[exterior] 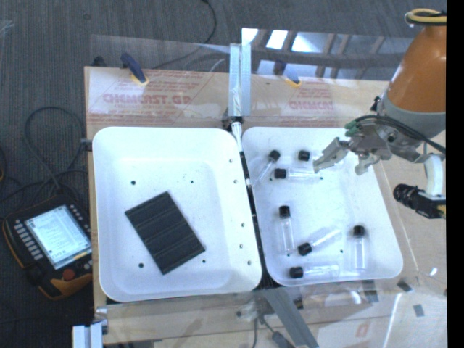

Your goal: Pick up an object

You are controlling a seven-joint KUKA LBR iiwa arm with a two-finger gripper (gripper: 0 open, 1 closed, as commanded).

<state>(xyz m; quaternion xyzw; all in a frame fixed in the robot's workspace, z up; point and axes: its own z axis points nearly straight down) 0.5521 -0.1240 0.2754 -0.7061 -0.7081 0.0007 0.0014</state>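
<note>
i see the gripper [346, 158] hovering over the right bin [388, 227] near its 1 o'clock corner, fingers spread open and gripping nothing. clear vials [287, 229] lie scattered across that bin, and a black ribbed pad [164, 231] lies in the left bin [116, 158].

You're looking at a robotics lab: 2 white bins [109, 158] on a plywood bench [174, 96], teach pendant [51, 245] w/ cables on grey carpet [87, 6], capped sample vials [286, 227], clamps at the bench edge.
</note>
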